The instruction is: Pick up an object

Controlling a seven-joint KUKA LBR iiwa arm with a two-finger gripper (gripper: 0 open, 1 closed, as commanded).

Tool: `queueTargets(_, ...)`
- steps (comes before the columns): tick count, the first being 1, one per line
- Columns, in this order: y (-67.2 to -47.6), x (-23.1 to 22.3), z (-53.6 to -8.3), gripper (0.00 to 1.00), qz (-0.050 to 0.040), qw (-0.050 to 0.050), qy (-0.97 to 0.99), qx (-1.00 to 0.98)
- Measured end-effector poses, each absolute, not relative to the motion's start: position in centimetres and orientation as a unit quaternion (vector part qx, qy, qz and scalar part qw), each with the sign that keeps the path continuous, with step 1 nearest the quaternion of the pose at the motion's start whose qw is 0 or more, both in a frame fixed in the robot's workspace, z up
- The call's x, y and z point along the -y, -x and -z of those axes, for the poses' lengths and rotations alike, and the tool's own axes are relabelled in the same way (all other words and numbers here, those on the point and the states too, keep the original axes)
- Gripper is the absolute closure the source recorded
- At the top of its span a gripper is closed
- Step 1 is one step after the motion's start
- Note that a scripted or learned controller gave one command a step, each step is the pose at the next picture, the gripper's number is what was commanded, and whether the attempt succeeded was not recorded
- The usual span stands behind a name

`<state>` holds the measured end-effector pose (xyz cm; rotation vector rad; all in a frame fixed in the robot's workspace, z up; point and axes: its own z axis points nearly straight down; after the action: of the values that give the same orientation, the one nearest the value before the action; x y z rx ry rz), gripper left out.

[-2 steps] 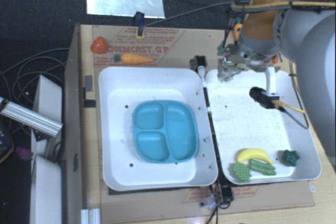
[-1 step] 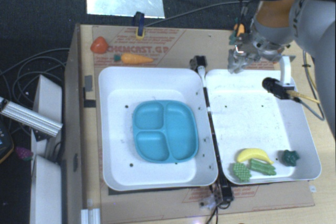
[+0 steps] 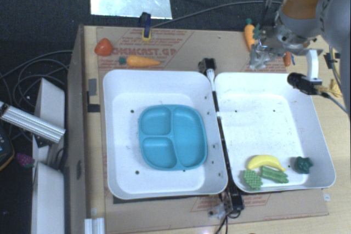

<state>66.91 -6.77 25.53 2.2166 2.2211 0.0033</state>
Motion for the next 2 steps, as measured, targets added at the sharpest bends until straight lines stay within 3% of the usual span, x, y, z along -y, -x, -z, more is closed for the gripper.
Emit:
queueTargets(1, -66.9, 3.2, -20.2, 1.0, -0.0003, 0.0, -0.705, -0.709)
queueTargets(2, -66.9, 6.0, -25.0, 1.0, -0.0012, 0.002, -0.706, -0.708)
